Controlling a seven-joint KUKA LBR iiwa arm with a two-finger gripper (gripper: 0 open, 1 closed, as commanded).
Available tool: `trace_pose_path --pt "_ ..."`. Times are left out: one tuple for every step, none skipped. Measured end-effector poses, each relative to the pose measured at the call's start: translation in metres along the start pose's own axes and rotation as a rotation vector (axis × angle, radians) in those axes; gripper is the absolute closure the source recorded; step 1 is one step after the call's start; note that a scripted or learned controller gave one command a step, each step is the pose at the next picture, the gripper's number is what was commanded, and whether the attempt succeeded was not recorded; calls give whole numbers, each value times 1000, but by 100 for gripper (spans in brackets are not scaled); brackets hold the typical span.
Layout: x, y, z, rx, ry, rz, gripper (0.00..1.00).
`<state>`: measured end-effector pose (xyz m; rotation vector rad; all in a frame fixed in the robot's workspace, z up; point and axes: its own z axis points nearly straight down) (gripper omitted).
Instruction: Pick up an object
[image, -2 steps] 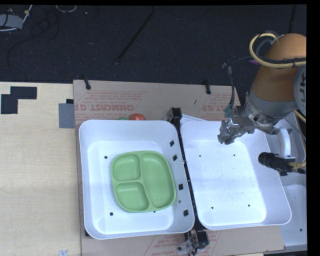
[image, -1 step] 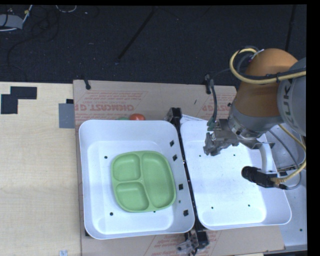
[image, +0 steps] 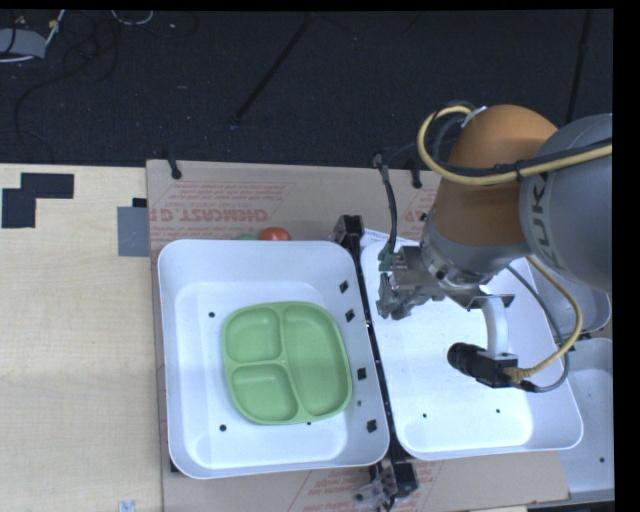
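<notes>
The gripper (image: 395, 296) is seen low over the right bin (image: 470, 420), close to that bin's left wall, with the grey arm (image: 560, 215) and its orange band (image: 490, 175) rising up and to the right of it. Whether the gripper is clenched or released cannot be told, since the metal parts there are small and dark. Nothing is seen to be grasped.

To the left of the gripper, across the black divider between the bins, the green plate (image: 287, 361) is found. It lies flat in the middle of the left bin (image: 190, 300), its three compartments facing up, well apart from the gripper.

Further up and left of the gripper, a small red thing (image: 274, 235) is glimpsed just past the left bin's far rim, on the cardboard sheet (image: 260, 195); what it is cannot be made out.

Below and right of the gripper, a black part on a white stem (image: 487, 364) is seen over the right bin's floor, with a yellow cable (image: 565, 335) looped beside it.
</notes>
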<state>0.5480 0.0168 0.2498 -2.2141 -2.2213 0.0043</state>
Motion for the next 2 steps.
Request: trace_pose_path --pt "40 -13 12 0 -1 1 100" --pt "83 -37 10 1 0 -1 100"
